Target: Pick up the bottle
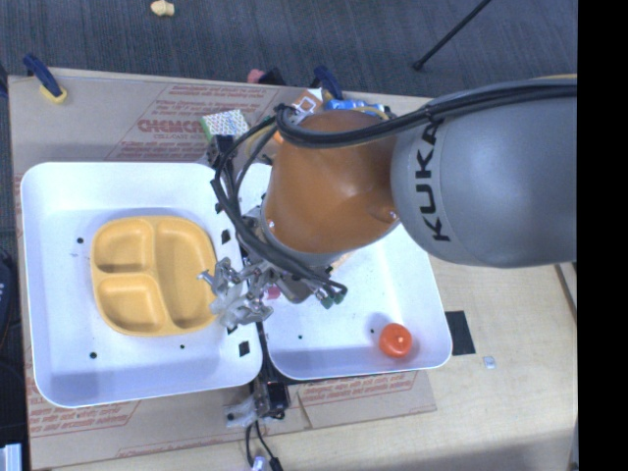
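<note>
My gripper (240, 294) hangs low over the seam between the two white bins, at the right edge of a yellow divided plate (152, 273) that lies in the left bin (59, 361). The arm's orange band (324, 189) and grey body hide most of the right bin (422, 292). A small orange round object (395, 340) sits near that bin's front right corner, well to the right of the gripper; I cannot tell whether it belongs to a bottle. A bit of pinkish material (292, 287) peeks out under the wrist, too hidden to identify.
Cables loop around the wrist (231, 180). Behind the bins lie a small green-and-white box (224, 124) and some colourful packaging (329, 101). Blue clamps (44, 77) grip the cardboard's back edge.
</note>
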